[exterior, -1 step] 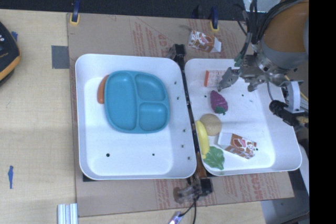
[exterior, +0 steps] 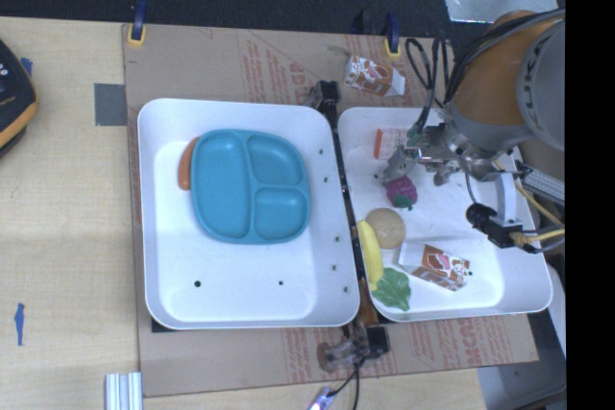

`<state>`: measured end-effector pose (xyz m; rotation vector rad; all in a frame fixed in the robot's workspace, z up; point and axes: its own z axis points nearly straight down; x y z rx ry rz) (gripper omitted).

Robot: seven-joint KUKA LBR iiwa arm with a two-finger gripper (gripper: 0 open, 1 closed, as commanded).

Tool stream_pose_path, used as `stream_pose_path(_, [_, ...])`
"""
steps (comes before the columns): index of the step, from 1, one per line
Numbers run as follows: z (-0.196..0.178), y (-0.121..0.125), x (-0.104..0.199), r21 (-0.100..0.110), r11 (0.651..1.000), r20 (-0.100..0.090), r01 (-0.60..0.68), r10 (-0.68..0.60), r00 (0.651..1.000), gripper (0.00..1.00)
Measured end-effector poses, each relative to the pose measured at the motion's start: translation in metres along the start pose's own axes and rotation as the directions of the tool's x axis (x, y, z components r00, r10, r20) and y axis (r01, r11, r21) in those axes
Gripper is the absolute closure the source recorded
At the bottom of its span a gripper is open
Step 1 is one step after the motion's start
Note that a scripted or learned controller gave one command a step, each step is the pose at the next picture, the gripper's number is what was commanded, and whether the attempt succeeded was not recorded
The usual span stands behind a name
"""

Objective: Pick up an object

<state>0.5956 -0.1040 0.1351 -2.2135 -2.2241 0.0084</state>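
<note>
End effector: low in right bin, over purple toy; grip state can't be told.
Risk: toy nudged aside, grasp missed.

Faint red print on the cardboard sheet under the bins, too blurred to read, grey letters on the arm, partly cut off, unreadable

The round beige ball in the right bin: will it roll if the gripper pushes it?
Probably. The beige ball looks round, so a sideways push may send it rolling. The banana beside it on the left could stop it that way. Its matte surface suggests it is not very slippery.
</note>
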Motion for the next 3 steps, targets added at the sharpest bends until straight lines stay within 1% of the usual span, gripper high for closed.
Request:
stream_pose_path(1, [0.044, 0.018, -0.011, -0.002, 1.0, 0.001, 0.0, 0.0, 1.0, 0.0])
stream_pose_path(2, [0.043, 0.003, -0.004, -0.001, 1.0, 0.0, -0.001, 0.001, 1.0, 0.0])
stream_pose_path(3, [0.033, 0.003, -0.005, 0.001, 1.0, 0.002, 0.001, -0.001, 1.0, 1.0])
